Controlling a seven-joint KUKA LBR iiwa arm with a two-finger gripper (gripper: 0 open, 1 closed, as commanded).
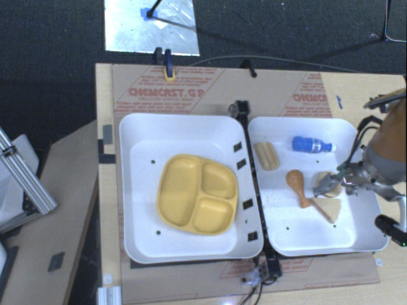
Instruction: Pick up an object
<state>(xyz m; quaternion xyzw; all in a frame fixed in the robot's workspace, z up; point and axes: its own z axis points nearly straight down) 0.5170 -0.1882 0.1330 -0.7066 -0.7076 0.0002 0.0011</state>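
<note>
Dark carpet surrounds the bench (108, 170), whose top is lined with a brown cardboard sheet (216, 88). A shiny foil square (151, 18) lies on the carpet beyond the bench's far edge.

Left bin (137, 145): holds one yellow three-compartment plate (197, 194), lying flat near the centre, apart from all walls. It is well away from the arm.

Right bin (280, 234): holds, from left to right, a tan bread-like block (266, 155) near the dividing wall, a wooden spoon (299, 184) with its handle running down-right, and a blue bottle (311, 145) lying on its side toward the far wall. A pale flat piece (331, 206) lies under or just beside the spoon handle's end.

Gripper (328, 184): low over the right bin, just beside the spoon handle and the pale piece. The fingers appear slightly spread, and nothing is seen between them. The likeliest target is judged to be the spoon.

Failure risks:
- The spoon handle is thin and lies flat; closing fingers may slide over it and come up with nothing.
- The handle touches or overlaps the pale piece; a closure may catch both or push either aside.
- The near-right bin wall is near the gripper; contact may deflect the approach.

Legible writing: "CHEMCAST GP" is printed in red on the cardboard, once at the left and partly again at the right. The bottle label is too small to read.
</note>
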